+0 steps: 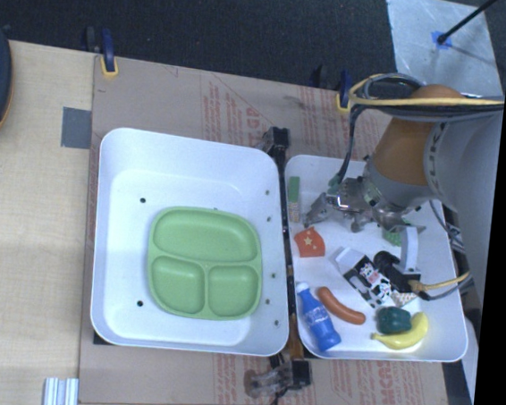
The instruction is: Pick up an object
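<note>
**Arm hovering over the right bin, nothing yet gripped**

The arm (421, 143) is reaching in from the right and hanging over the far part of the right bin (453, 353). The gripper (360, 208) is sitting low there; whether it is spread or pressed together cannot be told, and nothing is showing in its grasp. The candidates are lying nearer: an orange wedge (311, 243), a blue bottle (317, 317), a sausage (341, 306), a banana (403, 335) and a dark green piece (393, 320) touching it. The left bin (107, 227) is holding a green divided plate (204, 262). Judgement: the approach step is under way. The next move is calling for a descent centred on one item, probably the wedge just beside the gripper.
</note>
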Action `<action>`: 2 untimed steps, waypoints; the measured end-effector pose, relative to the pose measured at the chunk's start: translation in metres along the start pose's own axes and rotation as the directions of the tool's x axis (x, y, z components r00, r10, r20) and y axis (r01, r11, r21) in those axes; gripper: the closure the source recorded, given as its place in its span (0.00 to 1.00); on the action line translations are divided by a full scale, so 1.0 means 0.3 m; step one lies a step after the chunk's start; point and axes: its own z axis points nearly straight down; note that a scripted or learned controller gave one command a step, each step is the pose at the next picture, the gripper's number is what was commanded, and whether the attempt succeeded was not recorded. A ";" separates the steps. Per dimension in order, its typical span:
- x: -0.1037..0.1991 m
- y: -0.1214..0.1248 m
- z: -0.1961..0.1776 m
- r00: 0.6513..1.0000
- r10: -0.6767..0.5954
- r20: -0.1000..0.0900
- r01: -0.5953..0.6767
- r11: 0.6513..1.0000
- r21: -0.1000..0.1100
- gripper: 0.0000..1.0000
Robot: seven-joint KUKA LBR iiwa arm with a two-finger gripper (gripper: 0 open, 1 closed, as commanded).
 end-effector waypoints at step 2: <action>-0.393 0.052 -0.003 1.000 0.000 -0.001 0.000 1.000 -0.003 0.00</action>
